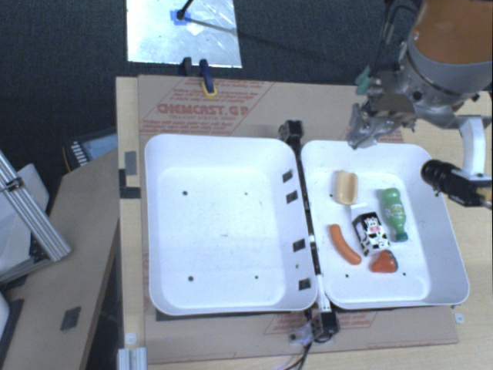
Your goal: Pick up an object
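Note:
The right bin (431,284) holds several small objects: a tan bread-like piece (345,186), a green bottle (394,213), an orange sausage (345,243), a black-and-white cow figure (371,233) and a red piece (384,262). My gripper (363,136) hangs over the far edge of the right bin, up and to the right of the tan piece and well apart from all the objects. Nothing shows between its fingers.
The left bin (162,206) sits beside the right one, joined by a black hinge strip (302,206). Both rest on a cardboard sheet (208,106). A black camera mount (451,179) sticks in at the right bin's right rim. A metal plate (183,21) lies at the back.

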{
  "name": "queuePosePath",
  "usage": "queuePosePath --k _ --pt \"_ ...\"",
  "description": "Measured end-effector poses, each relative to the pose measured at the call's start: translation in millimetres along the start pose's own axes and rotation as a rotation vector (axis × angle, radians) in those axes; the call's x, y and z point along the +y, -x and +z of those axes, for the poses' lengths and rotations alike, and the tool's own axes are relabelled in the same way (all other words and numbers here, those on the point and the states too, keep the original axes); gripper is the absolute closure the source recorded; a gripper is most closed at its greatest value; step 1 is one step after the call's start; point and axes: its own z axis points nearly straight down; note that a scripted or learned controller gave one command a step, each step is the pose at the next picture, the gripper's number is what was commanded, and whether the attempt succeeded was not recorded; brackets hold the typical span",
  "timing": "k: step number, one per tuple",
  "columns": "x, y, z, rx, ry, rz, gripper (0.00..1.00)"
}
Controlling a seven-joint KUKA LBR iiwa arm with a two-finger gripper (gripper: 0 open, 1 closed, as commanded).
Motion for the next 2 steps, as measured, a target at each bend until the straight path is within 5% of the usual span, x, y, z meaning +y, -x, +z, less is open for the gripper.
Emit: queuePosePath --k 1,2 --pt "-41.9 19.1 68.7 -0.003 -0.023 0.009 1.0" --pt "-32.2 -52.7 21.4 0.001 -0.012 -0.003 1.0"
